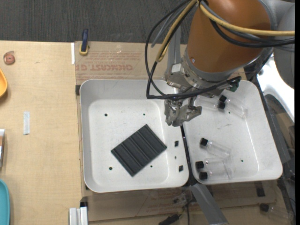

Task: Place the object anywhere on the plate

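Vials lie scattered in the right bin (262, 125): one clear vial (214, 146) with a black cap near the middle, two more (213, 168) close to the front wall, and another (229, 104) toward the back, partly under the arm. The plate (139, 149), a dark ribbed rectangle turned at a slant, rests on the floor of the left bin (93, 125). The hand (177, 115) hangs over the seam where the two bins meet, nearer the back than the front, and nothing can be seen between its fingers; whether they stand open or closed cannot be told from this angle. From the hand, the nearest vial lies to the right and toward the front, its long axis running roughly crosswise with the cap on the left end. The plate lies the opposite way, left and forward. As a judgement, the pick is not yet made, so the hand must first go right, then carry back across the seam.
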`<action>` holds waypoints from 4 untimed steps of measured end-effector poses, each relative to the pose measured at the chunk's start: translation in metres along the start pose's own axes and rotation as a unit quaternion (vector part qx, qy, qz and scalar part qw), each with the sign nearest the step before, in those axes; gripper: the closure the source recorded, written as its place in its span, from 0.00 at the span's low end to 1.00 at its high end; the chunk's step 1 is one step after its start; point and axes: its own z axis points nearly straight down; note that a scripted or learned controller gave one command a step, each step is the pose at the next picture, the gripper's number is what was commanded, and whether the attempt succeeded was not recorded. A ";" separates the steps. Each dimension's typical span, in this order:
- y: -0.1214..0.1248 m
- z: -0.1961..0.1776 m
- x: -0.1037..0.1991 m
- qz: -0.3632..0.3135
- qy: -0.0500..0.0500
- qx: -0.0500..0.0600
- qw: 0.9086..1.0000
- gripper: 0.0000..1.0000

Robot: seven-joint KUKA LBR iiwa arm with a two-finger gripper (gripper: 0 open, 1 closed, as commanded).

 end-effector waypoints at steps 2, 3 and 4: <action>0.012 0.044 0.085 -0.284 0.000 -0.002 0.959 1.00; 0.024 0.045 0.025 -0.268 0.000 -0.002 0.963 1.00; -0.010 0.003 -0.021 -0.405 -0.001 -0.001 0.914 1.00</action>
